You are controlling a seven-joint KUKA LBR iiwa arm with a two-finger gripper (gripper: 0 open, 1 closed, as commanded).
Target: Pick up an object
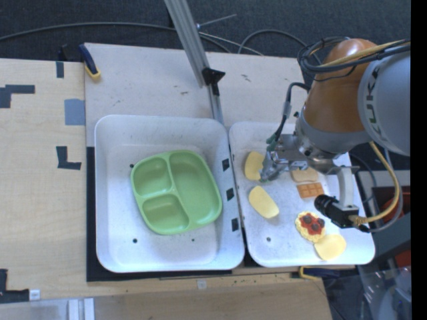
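Note:
My gripper hangs low over the left part of the right bin, under the grey and orange arm. A yellow rounded piece lies right beside it on its left, touching or nearly so. Just below sits another yellow oval piece. To the gripper's right lie a beige toast slice, partly hidden by the wrist, and an orange waffle square. A round yellow piece with red topping and a pale yellow disc rest near the bin's front right corner.
The left bin holds a green divided plate. A grey metal pole slants down to the bins' shared wall. A black fitting with a yellow cable hangs off the arm over the right bin.

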